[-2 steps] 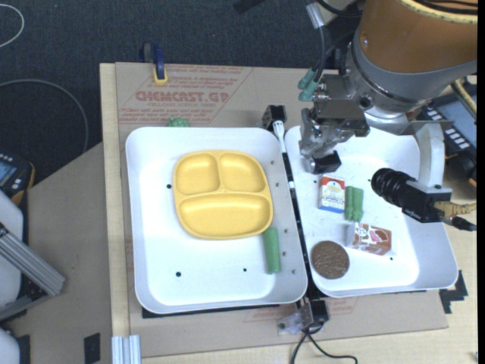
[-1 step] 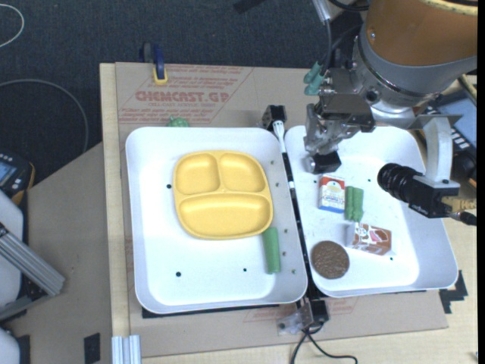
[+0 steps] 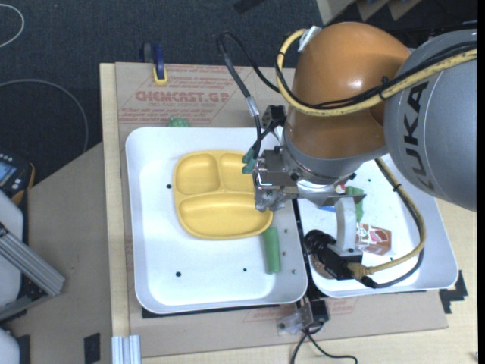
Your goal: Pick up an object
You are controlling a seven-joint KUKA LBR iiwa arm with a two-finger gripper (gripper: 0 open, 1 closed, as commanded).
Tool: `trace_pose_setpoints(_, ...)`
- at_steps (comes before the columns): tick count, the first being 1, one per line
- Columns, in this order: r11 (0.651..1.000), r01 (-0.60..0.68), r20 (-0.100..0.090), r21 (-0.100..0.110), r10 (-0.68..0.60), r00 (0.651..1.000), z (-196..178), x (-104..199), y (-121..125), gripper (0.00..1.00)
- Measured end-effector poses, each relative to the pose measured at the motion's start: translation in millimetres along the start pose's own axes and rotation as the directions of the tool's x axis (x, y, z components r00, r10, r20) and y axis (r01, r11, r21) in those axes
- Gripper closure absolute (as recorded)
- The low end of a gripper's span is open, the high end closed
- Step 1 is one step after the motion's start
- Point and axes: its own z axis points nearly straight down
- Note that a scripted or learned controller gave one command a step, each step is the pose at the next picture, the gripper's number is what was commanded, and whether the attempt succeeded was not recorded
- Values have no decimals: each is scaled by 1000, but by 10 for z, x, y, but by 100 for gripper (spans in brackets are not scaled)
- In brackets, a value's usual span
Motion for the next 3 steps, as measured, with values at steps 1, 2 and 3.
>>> trace_pose_setpoints(1, 1000, -7, -2, -13, 7, 1000, 9, -441, 26, 100)
trace_pose_setpoints(2, 1000, -2, -5, -30, 2, 1000, -974, -618, 23, 100)
trace_pose_setpoints(3, 1000, -1, -4, -21, 1, 1000, -1022, -601, 18, 100)
